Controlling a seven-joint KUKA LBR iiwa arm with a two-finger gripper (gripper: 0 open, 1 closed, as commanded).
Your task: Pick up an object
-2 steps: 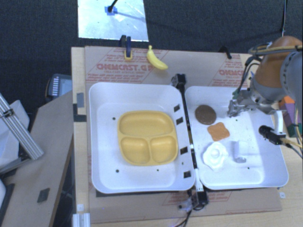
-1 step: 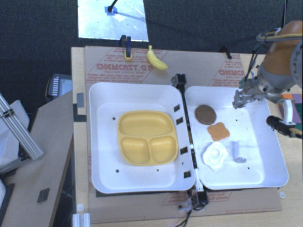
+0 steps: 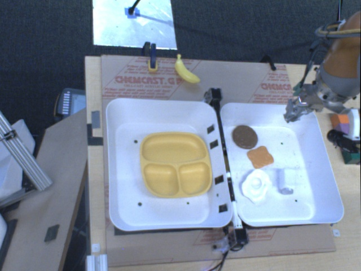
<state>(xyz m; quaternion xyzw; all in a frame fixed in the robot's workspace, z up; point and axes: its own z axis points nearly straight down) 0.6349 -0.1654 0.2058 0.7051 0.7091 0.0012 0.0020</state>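
Camera view, pincer (image 3: 293, 111) state unclear over right bin (image 3: 324, 151) corner, brown disc (image 3: 245, 136), orange piece (image 3: 260, 157) nearby

Yellow divided tray (image 3: 172, 164) in left bin (image 3: 121, 151), brown disc (image 3: 245, 136), orange piece (image 3: 260, 157), white egg (image 3: 255, 186) in right bin (image 3: 316, 168), tool (image 3: 294, 110) above its far corner

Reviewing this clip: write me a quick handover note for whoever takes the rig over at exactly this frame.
Gripper: at the far right corner of the right bin, above its rim, nothing seen in it; finger state unclear.
Right bin holds a brown round piece, an orange piece, a white fried-egg toy and a small grey piece.
Left bin holds a yellow divided tray. A banana lies on the board behind the bins.
Done: nothing picked yet.
Left: descend, grasp one object, lift.
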